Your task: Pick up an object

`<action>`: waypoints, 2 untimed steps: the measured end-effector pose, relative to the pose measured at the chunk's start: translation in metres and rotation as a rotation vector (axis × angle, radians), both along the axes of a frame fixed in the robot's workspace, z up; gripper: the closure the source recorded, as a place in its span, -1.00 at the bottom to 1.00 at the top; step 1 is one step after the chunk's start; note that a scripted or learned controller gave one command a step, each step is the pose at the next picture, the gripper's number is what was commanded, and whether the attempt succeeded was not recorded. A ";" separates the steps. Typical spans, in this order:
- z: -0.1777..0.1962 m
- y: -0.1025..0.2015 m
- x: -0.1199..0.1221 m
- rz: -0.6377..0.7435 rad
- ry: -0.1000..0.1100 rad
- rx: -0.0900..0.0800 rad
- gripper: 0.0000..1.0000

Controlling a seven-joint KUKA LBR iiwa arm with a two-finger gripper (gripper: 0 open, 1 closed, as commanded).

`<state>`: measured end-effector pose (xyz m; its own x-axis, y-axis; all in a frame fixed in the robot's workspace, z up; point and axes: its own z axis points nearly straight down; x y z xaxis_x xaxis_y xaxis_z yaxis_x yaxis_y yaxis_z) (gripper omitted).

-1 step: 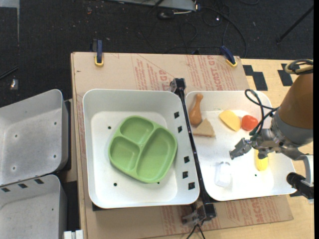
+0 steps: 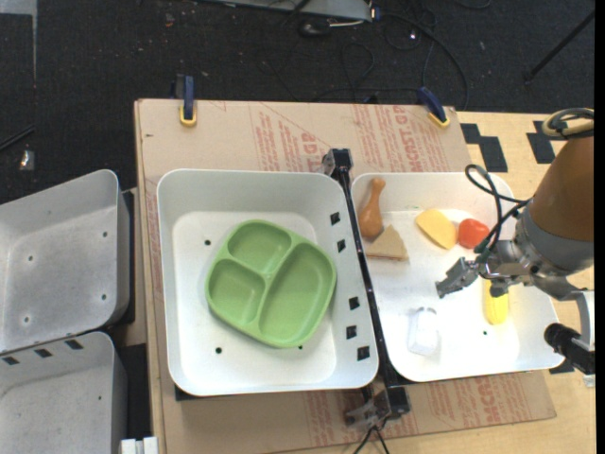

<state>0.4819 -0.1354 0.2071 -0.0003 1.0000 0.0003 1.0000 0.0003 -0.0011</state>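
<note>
White block (image 2: 423, 332) near bin rim (image 2: 454, 371)

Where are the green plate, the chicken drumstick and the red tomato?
green plate (image 2: 271, 283): camera view, middle divider ridge, left bin.
chicken drumstick (image 2: 372, 214): camera view, thick meaty end, right bin.
red tomato (image 2: 473, 231): camera view, top of its round body.

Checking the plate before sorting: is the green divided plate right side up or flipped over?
Right side up. The green plate lies flat in the left bin, its three compartments facing the camera.
</note>
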 end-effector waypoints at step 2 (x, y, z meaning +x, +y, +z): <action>-0.087 -0.001 0.000 -0.002 0.003 0.001 -1.00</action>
